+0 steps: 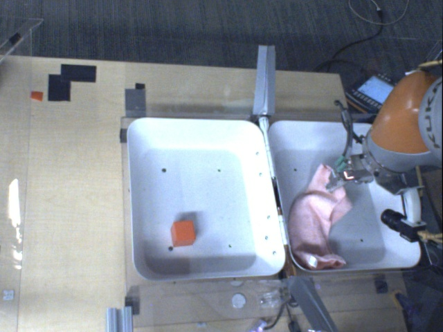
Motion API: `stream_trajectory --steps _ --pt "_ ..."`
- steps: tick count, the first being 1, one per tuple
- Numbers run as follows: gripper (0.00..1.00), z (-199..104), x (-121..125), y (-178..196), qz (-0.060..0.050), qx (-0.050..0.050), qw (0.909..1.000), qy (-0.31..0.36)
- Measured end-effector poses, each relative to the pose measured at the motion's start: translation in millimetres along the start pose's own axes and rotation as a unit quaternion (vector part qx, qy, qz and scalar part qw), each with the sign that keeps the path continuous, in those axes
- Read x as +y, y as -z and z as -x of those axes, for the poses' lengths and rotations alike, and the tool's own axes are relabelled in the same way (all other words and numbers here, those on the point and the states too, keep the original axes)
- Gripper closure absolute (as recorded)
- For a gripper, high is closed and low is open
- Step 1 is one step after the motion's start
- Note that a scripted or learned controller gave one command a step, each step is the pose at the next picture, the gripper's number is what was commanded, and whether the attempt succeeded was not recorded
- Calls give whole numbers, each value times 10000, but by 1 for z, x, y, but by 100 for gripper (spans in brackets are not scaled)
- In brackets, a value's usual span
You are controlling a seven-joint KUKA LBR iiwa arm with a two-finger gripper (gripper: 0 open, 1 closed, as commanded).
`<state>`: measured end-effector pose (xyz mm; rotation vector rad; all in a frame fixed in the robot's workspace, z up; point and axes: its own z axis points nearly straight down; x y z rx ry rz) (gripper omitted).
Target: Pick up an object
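A pink cloth [313, 221] lies crumpled in the right bin [304, 144], against its left wall and front edge. One corner of the cloth rises toward my gripper [344, 176], which sits at the cloth's upper right end and touches or nearly touches it. The arm's orange band [405, 113] and grey wrist hang over the bin's right side. An orange cube [183, 233] rests on the floor of the left bin [194, 144], near its front left.
A metal divider post [264, 81] stands between the bins at the back. Black markers [69, 80] and a small orange square [37, 96] lie on the wooden bench at the far left. A black part [398, 224] of the arm juts over the right bin's right rim.
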<state>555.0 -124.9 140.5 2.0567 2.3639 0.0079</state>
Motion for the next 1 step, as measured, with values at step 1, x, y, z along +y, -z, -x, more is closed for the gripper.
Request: stream_trajectory --steps 1 --pt "100 -45 30 75 8 3 9972 749"
